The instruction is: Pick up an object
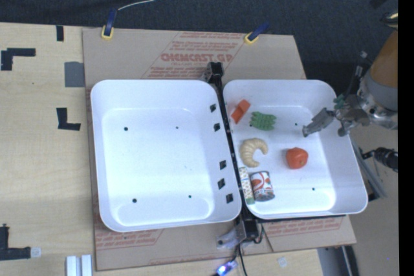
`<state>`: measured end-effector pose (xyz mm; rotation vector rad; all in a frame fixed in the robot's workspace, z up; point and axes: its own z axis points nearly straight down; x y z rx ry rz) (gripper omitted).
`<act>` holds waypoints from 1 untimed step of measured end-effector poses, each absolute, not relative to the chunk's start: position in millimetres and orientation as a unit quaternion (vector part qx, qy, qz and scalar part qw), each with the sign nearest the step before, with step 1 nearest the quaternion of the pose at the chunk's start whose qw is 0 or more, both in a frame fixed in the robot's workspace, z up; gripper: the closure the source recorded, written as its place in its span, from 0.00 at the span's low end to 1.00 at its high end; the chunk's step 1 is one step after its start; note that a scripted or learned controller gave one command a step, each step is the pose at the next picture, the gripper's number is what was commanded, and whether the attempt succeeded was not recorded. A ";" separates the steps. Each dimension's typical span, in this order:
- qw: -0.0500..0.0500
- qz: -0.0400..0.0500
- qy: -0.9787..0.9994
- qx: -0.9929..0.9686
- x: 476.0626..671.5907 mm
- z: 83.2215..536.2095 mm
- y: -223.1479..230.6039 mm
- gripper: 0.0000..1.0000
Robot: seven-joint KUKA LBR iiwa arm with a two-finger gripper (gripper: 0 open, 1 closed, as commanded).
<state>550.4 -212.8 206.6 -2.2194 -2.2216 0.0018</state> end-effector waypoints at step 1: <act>0.004 0.002 -0.708 -0.707 510.9 81.2 -184.5 0.00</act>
